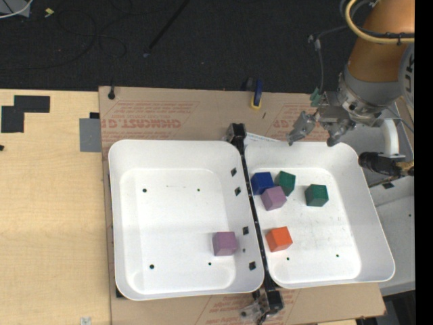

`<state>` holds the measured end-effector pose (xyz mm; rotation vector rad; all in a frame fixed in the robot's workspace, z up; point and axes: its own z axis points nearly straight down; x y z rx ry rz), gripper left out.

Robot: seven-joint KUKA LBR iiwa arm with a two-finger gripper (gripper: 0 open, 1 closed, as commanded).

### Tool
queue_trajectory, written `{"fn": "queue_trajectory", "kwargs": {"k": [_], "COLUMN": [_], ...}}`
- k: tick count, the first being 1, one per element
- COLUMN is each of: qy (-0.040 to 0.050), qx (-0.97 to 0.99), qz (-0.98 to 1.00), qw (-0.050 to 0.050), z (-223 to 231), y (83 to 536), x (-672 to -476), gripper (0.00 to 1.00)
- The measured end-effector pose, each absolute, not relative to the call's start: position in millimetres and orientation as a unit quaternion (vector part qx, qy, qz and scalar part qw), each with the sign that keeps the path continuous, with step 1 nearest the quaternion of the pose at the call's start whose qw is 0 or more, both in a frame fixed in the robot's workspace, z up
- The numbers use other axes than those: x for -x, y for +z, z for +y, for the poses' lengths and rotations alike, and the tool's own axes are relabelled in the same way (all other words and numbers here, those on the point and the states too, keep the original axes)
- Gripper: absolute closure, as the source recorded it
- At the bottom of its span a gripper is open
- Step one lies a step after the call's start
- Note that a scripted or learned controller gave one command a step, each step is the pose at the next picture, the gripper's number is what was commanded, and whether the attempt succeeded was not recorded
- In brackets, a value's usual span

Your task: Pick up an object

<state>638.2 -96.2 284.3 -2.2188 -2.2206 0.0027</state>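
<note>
At desk, two white bins; pick not yet started.
Right bin (369,202) holds five blocks, left bin (128,181) one purple block (224,243). Tool (316,132) hovers at 12 o'clock of right bin, fingers spread wide, holding nothing; nearest green block (316,195) untouched.

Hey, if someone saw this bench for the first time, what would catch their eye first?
Probably the arm's big orange band at the upper right, with the gripper open above the far rim of the right bin. Next, the colourful blocks in that bin: a blue block, two green ones, a purple one and an orange block. A lone purple block sits in the left bin.
</note>
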Motion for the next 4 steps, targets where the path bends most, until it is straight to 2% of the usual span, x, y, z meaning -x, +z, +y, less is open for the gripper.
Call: {"fn": "queue_trajectory", "kwargs": {"k": [1,2,3,4], "qy": [0.0010,-0.0043,-0.0020,0.0016], "qx": [0.706,0.706,0.706,0.708], "qz": [-0.708,-0.708,-0.708,-0.706], "qw": [0.002,-0.005,-0.002,0.002], "z": [-96,-76,-59,-96], "y": [294,457,543,537], "x": [-638.4,-644.8,-629.6,-586.5], "gripper": [1.00,1.00,1.00,1.00]}}
